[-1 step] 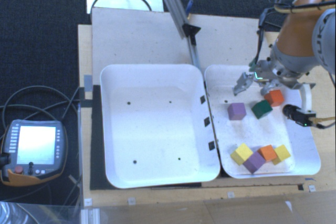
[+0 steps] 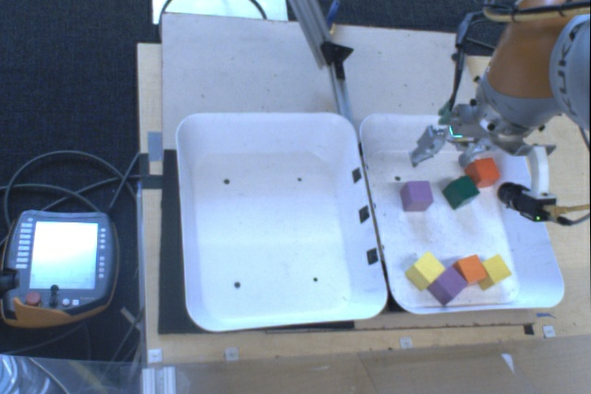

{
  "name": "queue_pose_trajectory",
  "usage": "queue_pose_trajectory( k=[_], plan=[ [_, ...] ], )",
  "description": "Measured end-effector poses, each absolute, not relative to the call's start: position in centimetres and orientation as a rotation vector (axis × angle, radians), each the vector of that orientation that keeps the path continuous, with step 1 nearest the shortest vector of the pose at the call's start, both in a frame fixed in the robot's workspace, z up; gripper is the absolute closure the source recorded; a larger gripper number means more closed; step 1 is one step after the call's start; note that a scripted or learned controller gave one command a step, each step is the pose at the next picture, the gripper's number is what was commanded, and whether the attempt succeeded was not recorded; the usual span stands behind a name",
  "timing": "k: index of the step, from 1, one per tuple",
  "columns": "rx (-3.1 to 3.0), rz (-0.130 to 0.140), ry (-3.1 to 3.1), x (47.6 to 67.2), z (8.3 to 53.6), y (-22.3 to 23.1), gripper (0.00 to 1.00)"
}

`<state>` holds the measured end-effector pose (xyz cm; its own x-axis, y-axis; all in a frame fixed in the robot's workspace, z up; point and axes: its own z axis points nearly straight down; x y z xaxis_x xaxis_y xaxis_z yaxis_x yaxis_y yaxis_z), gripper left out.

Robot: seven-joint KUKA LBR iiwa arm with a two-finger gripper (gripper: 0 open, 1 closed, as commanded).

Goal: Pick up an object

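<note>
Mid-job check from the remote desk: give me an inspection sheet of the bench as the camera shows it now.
Surface: wooden bench bearing a left bin and a right bin, side by side.
Job's things: seven blocks in the right bin: purple, green, orange; near the front edge yellow, purple, orange, yellow.
Clutter: nothing seen.
Grippers: gripper above the right bin's back part, nothing seen between its fingers.
Cables: loops beside the teach pendant.
Surroundings: dark floor.

Arm (image 2: 540,51) reaches in, hand (image 2: 434,145) angled downward.
</note>
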<state>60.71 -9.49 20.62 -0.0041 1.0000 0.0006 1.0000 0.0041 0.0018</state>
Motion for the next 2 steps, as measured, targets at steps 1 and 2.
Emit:
queue_pose_trajectory(
  k=[1,2],
  plan=[
    [2.220,-0.002,2.226,60.4,16.4,-9.1,0.00],
    [2.220,-0.004,2.228,61.1,10.5,-8.7,0.00]
  ],
)
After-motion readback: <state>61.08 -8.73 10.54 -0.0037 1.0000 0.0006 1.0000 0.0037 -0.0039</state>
